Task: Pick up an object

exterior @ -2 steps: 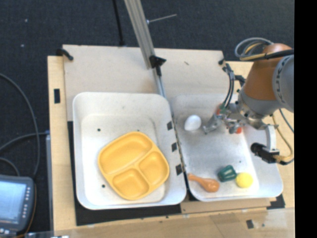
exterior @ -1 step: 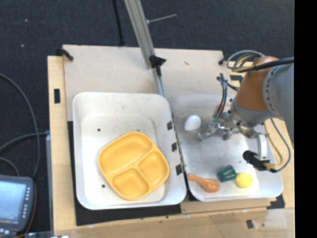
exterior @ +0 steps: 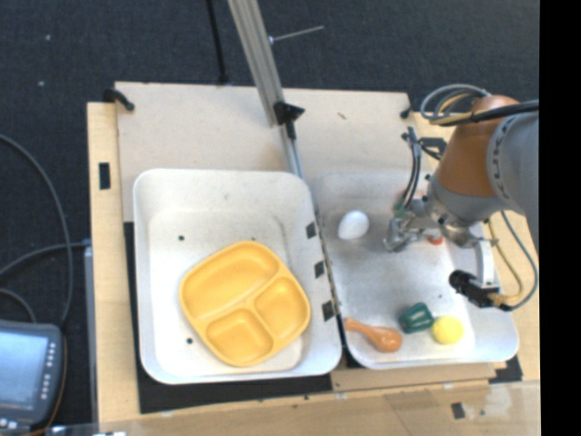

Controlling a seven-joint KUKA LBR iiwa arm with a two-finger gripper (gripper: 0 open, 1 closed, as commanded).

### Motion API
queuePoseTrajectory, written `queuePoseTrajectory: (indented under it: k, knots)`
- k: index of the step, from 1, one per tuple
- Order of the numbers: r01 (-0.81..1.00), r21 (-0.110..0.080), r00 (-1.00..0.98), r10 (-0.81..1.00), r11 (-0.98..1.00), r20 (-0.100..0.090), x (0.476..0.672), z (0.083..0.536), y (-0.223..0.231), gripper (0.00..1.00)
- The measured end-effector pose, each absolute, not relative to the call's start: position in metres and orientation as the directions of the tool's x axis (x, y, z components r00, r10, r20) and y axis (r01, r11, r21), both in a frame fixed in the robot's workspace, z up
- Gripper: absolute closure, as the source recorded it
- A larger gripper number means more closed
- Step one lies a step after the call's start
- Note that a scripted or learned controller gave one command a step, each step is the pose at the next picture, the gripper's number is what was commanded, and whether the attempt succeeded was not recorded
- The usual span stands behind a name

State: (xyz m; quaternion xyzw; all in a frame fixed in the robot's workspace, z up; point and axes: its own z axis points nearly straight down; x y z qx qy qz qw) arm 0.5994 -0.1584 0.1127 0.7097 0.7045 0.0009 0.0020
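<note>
Four small things sit in your right bin (exterior: 508, 339): white ball (exterior: 353, 224), green block (exterior: 417, 317), yellow ball (exterior: 447, 331), orange spoon (exterior: 374, 333). Your end effector (exterior: 401, 233) hovers near the white ball; I cannot tell its opening.

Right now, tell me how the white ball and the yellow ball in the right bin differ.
The white ball is larger and lies alone near the right bin's far left side; the yellow ball is smaller and lies at the near edge beside a green block. The gripper is nearer the white ball. Both are round and lie loose.
</note>
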Motion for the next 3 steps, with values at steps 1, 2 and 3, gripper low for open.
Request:
queuePoseTrajectory:
  k: [1,2,3]
  knots:
    - [1.0,0.006,0.007,1.0,-0.007,-0.001,0.591,0.169,-0.157,1.0]
    - [1.0,0.009,-0.003,1.0,0.003,-0.003,0.597,0.233,-0.153,1.0]
    - [1.0,0.008,-0.003,1.0,0.003,-0.003,0.598,0.288,-0.155,1.0]
